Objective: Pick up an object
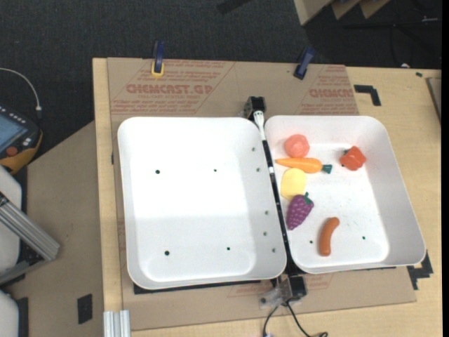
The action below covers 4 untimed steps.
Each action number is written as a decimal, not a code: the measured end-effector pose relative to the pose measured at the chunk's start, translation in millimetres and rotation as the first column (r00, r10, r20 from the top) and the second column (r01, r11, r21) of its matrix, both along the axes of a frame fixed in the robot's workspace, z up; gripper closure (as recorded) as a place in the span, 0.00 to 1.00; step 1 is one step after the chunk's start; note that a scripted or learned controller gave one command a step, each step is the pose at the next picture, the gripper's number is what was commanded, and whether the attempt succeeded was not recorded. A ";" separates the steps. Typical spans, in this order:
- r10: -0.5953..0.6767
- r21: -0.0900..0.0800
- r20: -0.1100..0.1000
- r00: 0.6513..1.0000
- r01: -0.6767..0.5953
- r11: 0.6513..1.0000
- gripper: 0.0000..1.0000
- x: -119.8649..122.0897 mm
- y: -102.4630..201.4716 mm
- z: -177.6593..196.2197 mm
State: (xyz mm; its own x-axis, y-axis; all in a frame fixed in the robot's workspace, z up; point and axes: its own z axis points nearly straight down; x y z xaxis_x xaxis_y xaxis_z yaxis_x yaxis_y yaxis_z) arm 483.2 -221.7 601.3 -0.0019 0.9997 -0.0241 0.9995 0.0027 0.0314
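— What's my tool doing right now?

— I cannot tell; from my overhead feed there's nothing to judge its fingers by, and nothing is being held or touched.

— Where are the objects, then?

— All in the right shallow white plastic bin [393, 188]. A round pink toy fruit [297, 145] sits near its back left, just above a long orange toy carrot [302, 164]. A yellow toy pepper [293, 182] lies below the carrot, touching a purple toy grape bunch [299, 210]. A red toy pepper [353, 158] sits apart to the right, and a brown-orange toy sausage [327, 236] lies toward the front.

— And the left shallow white plastic bin [140, 209]?

— Bare white floor, a few dark dots.
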 end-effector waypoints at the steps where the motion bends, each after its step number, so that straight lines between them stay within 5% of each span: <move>1: 0.000 -0.004 0.004 1.000 0.000 1.000 1.00 0.5 -0.3 10.9; 2: 0.000 -0.007 0.009 1.000 0.000 1.000 1.00 1.1 -0.6 21.8; 3: -0.002 0.031 -0.048 0.999 0.003 1.000 1.00 -4.9 15.2 -178.1; 4: -0.002 0.018 -0.019 1.000 0.002 1.000 1.00 -3.6 3.8 -82.6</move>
